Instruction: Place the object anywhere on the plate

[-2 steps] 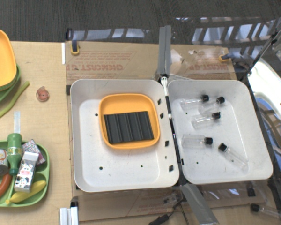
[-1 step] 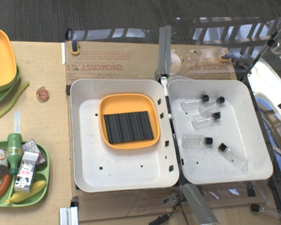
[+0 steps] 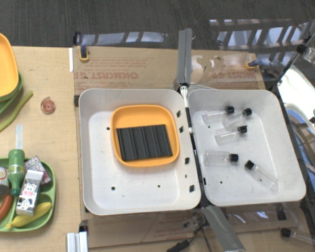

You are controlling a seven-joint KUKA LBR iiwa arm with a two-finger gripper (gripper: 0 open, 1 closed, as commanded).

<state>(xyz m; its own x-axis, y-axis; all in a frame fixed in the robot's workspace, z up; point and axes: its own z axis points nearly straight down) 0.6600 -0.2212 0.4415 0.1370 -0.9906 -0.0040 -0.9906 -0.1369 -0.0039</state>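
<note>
An orange plate lies in the left white bin, towards its back middle. A dark grey ribbed rectangular pad rests flat on the plate, covering most of its inside. In the right white bin lie several clear vials with black caps, scattered on their sides over the bin's middle and back.
Left of the bins, the wooden bench bears a stack of yellow and green plates, a small pink item and a green tray of toy food. Cardboard lies behind the bins. A grey post stands between them at the back.
</note>
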